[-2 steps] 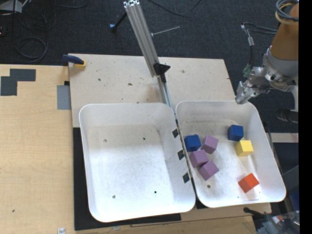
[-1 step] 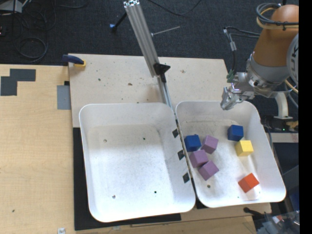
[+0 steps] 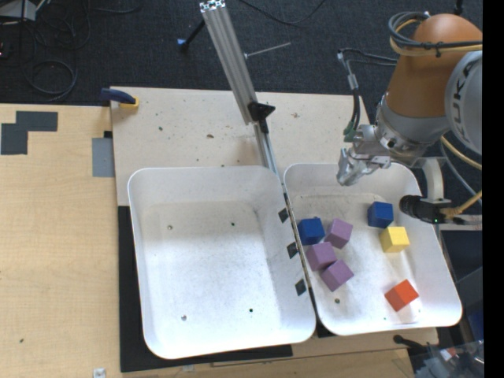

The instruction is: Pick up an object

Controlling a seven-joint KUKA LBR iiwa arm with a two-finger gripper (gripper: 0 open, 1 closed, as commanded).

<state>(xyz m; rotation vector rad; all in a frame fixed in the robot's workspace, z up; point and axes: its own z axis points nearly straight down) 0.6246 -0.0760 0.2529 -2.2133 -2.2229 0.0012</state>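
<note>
The right bin (image 3: 441, 290) holds several small cubes. Two are blue: one (image 3: 310, 229) near the divider and one (image 3: 380, 213) further right. Three purple cubes (image 3: 329, 253) cluster beside the left blue one. A yellow cube (image 3: 394, 239) lies under the right blue cube, and an orange-red cube (image 3: 402, 294) sits near the bin's front right. My gripper (image 3: 351, 172) hangs above the far edge of the right bin, well clear of the cubes, with nothing seen between its fingers.
The left bin (image 3: 150, 290) lies beside the right one, with black clips (image 3: 293, 250) along the shared wall. A slanted aluminium pole (image 3: 236, 77) rises behind the bins. A blue and yellow clamp (image 3: 120, 98) sits at the bench's far left corner.
</note>
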